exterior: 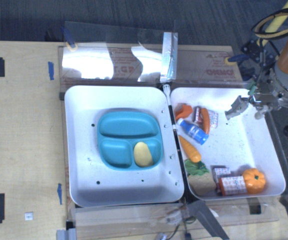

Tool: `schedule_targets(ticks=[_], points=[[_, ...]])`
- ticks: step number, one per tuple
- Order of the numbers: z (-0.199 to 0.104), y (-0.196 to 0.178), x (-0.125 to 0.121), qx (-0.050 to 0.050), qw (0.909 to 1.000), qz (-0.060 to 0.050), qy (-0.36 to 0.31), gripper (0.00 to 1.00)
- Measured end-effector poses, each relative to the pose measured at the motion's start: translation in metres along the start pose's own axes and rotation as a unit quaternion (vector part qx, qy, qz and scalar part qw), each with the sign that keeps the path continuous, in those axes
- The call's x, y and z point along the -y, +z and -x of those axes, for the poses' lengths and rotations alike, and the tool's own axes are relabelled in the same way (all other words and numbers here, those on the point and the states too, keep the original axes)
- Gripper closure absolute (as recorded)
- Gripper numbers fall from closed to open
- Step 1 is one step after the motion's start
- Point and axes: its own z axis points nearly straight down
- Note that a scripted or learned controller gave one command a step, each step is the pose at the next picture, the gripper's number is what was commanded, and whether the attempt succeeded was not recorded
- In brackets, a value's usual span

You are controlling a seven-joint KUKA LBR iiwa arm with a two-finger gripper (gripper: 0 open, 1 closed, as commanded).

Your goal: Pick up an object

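Two shallow, glossy white plastic bins sit side by side on the pale wood-grain surface [23,149]. The left bin [78,179] carries a smooth teal tray [128,136] with three rounded compartments; a pale yellow, egg-shaped lemon [143,154] lies in its lower right compartment. The right bin [269,149] holds a cluster along its left wall and near edge: a small orange piece [184,110], a dark cylindrical can [199,116], a blue bottle with a white cap [192,131] lying tilted, and a tapered orange carrot [190,149] touching a crinkled green leafy piece [196,168]. At the bin's near right corner a red-labelled can [232,184] lies on its side against a ribbed little orange pumpkin [254,180], with a small dark packet [221,172] just beside it. The grey metal gripper [246,106] hangs over the bin's far right corner, well apart from the objects; its jaws are spread apart with nothing between them.
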Motion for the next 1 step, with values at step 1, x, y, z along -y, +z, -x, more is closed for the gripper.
schedule_targets(ticks=[1], points=[[-0.0246,0.1444,-0.0231,-0.001,0.9994,-0.006,-0.035,0.0]])
